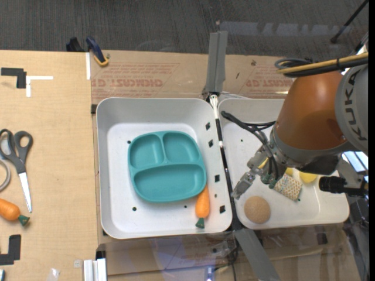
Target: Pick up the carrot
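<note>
Carrot (203, 204) lies in left bin (111, 157), touching teal plate (167, 165) at its lower right corner, near the wall between bins. Gripper (249, 180) hovers over right bin (328, 212), nothing held; finger state unclear. Step: approach. Next: cross divider, descend over carrot.

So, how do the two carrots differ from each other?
The carrot in the left bin lies nearly upright in the view, beside the teal plate. The carrot on the bench lies outside both bins, more sideways, near the scissors. Both are orange with green ends.
</note>
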`<state>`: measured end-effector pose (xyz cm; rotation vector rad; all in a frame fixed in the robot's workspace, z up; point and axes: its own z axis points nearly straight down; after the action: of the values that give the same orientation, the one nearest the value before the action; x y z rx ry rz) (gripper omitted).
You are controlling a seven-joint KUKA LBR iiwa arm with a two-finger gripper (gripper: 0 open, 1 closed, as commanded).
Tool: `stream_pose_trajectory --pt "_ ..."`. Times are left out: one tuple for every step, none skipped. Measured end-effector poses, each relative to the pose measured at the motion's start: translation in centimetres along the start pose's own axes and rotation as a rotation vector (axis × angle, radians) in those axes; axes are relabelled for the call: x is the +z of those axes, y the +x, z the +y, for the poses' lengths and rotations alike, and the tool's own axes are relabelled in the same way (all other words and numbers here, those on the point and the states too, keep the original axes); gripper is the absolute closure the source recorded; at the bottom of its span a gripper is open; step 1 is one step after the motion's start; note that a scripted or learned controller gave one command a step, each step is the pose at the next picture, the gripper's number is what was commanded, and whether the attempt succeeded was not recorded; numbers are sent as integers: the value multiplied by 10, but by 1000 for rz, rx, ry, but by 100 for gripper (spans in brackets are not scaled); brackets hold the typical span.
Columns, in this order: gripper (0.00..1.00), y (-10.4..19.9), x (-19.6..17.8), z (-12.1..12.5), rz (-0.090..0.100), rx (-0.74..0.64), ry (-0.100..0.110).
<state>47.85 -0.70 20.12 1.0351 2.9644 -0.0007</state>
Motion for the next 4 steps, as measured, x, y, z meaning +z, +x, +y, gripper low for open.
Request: stream_pose_trajectory --pt "0 -62 10 113 1 36 1" --pt "0 10 10 91 2 167 3" --pt "0 39 10 48 2 209 3" --pt "0 26 -82 43 0 509 2"
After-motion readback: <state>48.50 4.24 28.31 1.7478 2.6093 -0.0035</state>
